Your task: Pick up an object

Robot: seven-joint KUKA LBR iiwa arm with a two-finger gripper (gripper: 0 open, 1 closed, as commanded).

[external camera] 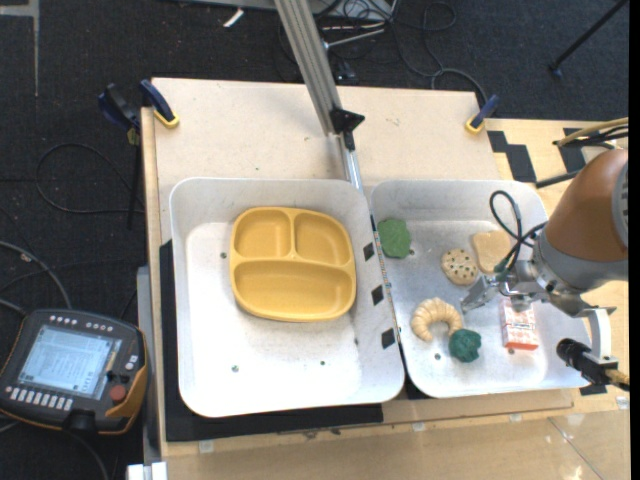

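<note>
Overhead, the camera view looks down on two shallow white bins set side by side on the surface. The left bin [200, 268] carries a yellow divided tray [293, 264], lying flat near its middle, well apart from everything else. The right bin [440, 203] holds the loose pieces that could be picked: a green leafy piece [394, 237] near its upper left, a speckled round cookie [459, 265], a tan flat piece [489, 248] just beside the cookie, a pale croissant [436, 317], a dark green ball [464, 345] touching or almost touching the croissant's lower right, and a red-and-white packet [519, 325] further right.

The arm [592, 230] reaches in from the right, its orange band above the wrist, and the hand [497, 290] hangs low over the right bin, between the cookie, the croissant and the packet. Nothing shows between its fingers; whether they are spread or closed I cannot tell at this size. Judging by its place, the hand is poised among the items to choose one, most likely the croissant or the packet, both just beside it. The crowding there could make a clean grasp hard.
</note>
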